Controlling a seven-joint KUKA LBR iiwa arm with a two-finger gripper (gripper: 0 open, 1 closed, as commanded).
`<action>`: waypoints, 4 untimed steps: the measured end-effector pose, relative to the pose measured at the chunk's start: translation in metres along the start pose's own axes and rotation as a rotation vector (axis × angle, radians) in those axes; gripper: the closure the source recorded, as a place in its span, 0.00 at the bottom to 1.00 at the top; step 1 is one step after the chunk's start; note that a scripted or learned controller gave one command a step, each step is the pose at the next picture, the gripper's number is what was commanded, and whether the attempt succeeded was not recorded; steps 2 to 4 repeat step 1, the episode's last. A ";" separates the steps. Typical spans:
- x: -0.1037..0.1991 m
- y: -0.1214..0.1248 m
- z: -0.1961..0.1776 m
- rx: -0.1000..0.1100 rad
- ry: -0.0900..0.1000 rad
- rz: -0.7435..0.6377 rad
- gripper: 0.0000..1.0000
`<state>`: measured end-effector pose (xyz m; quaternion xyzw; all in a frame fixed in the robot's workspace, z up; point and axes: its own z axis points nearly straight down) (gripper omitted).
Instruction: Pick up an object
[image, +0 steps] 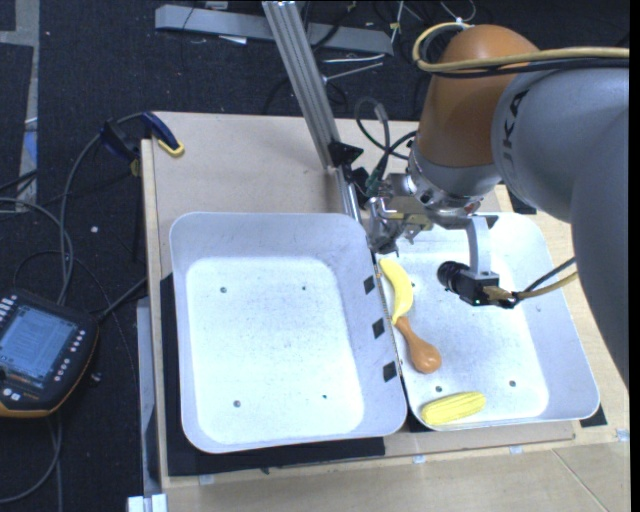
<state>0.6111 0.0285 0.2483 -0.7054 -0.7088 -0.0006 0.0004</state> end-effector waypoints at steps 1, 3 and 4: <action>0.056 -0.001 0.015 0.002 -0.001 0.000 1.00; 0.056 -0.001 0.015 0.002 -0.001 0.000 1.00; 0.056 -0.001 0.015 0.002 -0.001 0.000 1.00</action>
